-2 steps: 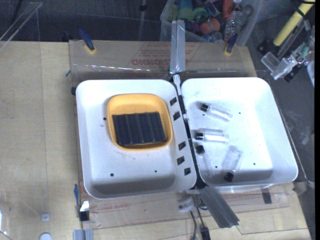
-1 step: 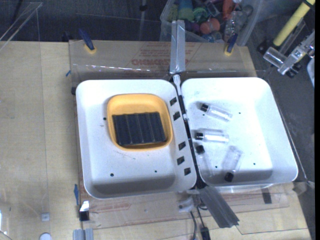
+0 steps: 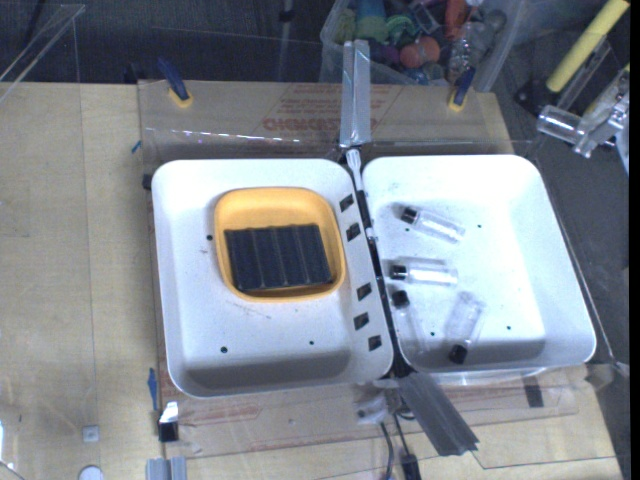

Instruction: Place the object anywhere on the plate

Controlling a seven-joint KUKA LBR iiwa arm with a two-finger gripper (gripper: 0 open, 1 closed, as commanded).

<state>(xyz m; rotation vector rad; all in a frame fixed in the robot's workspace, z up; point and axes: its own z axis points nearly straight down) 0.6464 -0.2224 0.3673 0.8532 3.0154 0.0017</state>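
the vials, three small clear ones with black caps, lie in the right bin (image 3: 520,183), all on their sides and apart from one another. the upper vial (image 3: 428,222) sits toward the bin's middle with its cap pointing to the upper left. the middle vial (image 3: 420,271) lies just below it, near the divider between the bins, cap to the left. the lower vial (image 3: 461,325) is tilted, its cap at the lower end close to the bin's front wall. a small black bit (image 3: 399,297) lies beside the divider between the middle and lower vials; what it is cannot be told.

the hand (image 3: 585,130) shows at the upper right corner, a pale metal part off beyond the right bin's far corner, over the dark floor rather than the bins. it is well apart from all three vials, and whether its fingers are spread or closed cannot be told.

the left bin (image 3: 180,268) holds the plate (image 3: 278,205), a yellow-orange dish with rounded corners, sitting a little toward the bin's back. on the plate rests a dark ribbed block (image 3: 277,256) that covers most of its floor.

both bins stand side by side on the light wooden counter (image 3: 70,268). behind them, a clear tub (image 3: 420,18) holds a jumble of coloured items.
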